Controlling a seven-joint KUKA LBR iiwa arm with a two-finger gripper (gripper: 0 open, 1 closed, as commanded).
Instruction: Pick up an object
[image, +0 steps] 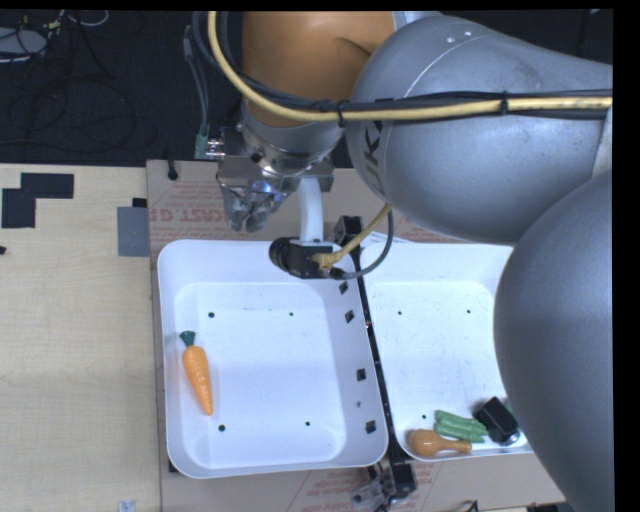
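Observation:
An orange toy carrot with a green top lies near the left wall of the left bin. In the right bin, at its front edge, lie a green pod-like piece, a tan pear-shaped piece and a small black block. My gripper hangs above the bench just behind the left bin's back left rim, far from all of these. Nothing shows in it.
A black fitting with a yellow cable sits at the back of the divider between the bins. The big grey arm covers the right bin's right side. Cardboard lies under the bins; the light wooden bench spreads to the left.

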